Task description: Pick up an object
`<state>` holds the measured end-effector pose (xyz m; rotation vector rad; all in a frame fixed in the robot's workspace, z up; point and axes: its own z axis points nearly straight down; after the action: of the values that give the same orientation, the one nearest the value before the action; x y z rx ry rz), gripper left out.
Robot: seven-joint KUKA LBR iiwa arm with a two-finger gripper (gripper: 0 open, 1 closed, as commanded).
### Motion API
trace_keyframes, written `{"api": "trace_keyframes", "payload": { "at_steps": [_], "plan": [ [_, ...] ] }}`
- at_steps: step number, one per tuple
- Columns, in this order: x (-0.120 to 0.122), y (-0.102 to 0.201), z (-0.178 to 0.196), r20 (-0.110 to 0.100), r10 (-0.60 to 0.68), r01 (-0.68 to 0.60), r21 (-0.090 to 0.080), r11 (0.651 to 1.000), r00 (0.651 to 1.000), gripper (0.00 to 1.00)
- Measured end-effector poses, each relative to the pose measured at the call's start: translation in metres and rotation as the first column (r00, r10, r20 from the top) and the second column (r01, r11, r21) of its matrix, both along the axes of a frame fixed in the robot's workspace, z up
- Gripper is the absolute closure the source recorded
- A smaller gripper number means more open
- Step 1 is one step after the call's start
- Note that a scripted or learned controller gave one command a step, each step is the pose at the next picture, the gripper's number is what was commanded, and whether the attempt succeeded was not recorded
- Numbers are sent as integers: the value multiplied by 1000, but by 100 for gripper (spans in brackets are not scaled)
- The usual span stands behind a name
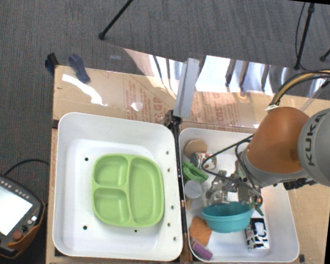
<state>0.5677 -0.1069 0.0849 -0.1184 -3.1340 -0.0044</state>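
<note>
Looking into the right bin, we see a teal bowl sitting upright near the middle, and the gripper hangs just above its far rim. We cannot tell whether the gripper is spread or pressed together, since its metal parts blur into the clutter behind them, and nothing visibly sits in its grasp.

Around the bowl lie other things: a black-and-white package just to its right, an orange-brown sponge-like piece and a purple item at its lower left, a grey disc and a green object to its left, and a tan round thing beside a small can toward the far corner.

In the left bin we find a light green divided plate lying flat. Both bins rest on the counter, and a handheld controller with a screen sits on the floor at lower left.
</note>
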Motion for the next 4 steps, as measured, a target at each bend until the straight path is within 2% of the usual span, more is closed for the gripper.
{"api": "trace_keyframes", "payload": {
  "at_steps": [1, 2, 3, 4],
  "plan": [
    [1, 0, 2, 3, 1, -1, -1, 1000, 1000, 0],
    [55, 11, 2, 4, -68, 68, -2, 998, 998, 0],
    [-52, 1, 1, -2, -142, 142, -1, 990, 990, 0],
    [11, 27, 2, 2, -359, 359, -3, 933, 933, 0]
  ]
}}
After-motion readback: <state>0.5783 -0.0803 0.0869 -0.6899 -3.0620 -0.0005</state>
